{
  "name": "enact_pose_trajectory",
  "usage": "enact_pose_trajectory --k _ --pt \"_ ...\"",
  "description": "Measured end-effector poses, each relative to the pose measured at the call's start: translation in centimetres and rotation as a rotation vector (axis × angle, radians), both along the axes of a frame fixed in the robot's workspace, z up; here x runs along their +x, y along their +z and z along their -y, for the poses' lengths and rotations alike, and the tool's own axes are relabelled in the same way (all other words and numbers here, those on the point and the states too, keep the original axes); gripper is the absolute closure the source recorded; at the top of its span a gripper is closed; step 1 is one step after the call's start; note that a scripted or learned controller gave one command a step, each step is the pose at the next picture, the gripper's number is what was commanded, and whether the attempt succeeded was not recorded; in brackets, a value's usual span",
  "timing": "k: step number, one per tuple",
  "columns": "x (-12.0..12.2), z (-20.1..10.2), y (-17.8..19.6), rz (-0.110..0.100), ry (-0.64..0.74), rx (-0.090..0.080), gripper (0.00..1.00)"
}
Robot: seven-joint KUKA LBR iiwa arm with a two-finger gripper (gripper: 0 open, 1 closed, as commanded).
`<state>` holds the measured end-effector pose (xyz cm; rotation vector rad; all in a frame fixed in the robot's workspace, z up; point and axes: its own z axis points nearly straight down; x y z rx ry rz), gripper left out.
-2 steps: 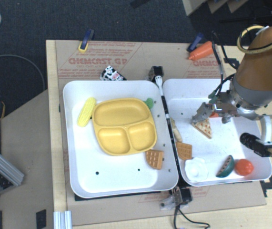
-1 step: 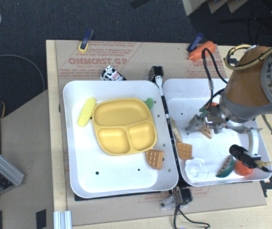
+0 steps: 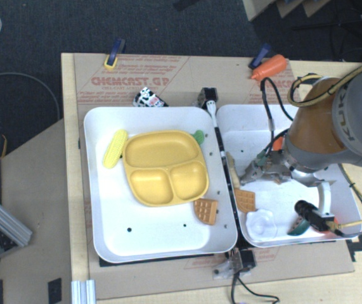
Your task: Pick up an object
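Where bins end, bench board [image 3: 130, 80] lettered "CHEMCAST".

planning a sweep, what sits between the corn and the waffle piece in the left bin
The camera view shows the yellow divided plate lying between the corn and the waffle piece, in the left bin.

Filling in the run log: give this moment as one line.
arm over right bin | gripper low near waffle piece | nothing seen held | yellow tray in left bin
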<state>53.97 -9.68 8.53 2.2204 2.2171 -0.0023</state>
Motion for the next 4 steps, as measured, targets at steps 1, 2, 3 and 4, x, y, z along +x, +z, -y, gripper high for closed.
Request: enact_pose_trajectory --k 1,2,3,4 --pt "0.1 0.1 1.4 0.007 -0.002 -0.002 1.00" --pt "-0.2 0.9 7.3 0.005 0.000 0.002 1.00" --pt "-0.9 0.3 12.3 0.004 0.003 0.002 1.00" --pt "-0.8 0.3 14.1 0.004 0.003 0.002 1.00"
